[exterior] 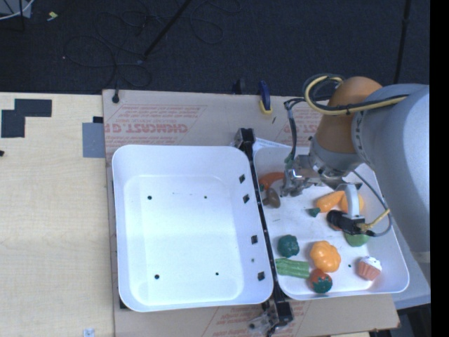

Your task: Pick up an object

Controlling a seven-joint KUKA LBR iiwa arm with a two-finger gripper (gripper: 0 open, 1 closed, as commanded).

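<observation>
1. The task's things are small toy foods lying loose in the right shallow white plastic bin [393, 276]: an orange pepper-shaped toy [325, 255], a dark green round toy [287, 245], a pale green elongated toy [292, 267], a small red-and-green round toy [320, 281] and a pink-and-white cupcake-like toy [369, 267] sit toward the near side.
2. Farther back, an orange carrot-like toy [330, 202] and a reddish flat piece [269, 180] lie by the claw [293, 179].
3. The grey arm [393, 139] reaches in from the right, with the claw low over the far left part of that bin.
4. Whether the claw is apart or together cannot be told; it is small and blurred against the clutter.
5. A brownish lump [271, 200] just near of the claw is too indistinct to identify.
6. The left white bin [126, 188] sits beside it on the counter [49, 223].
</observation>
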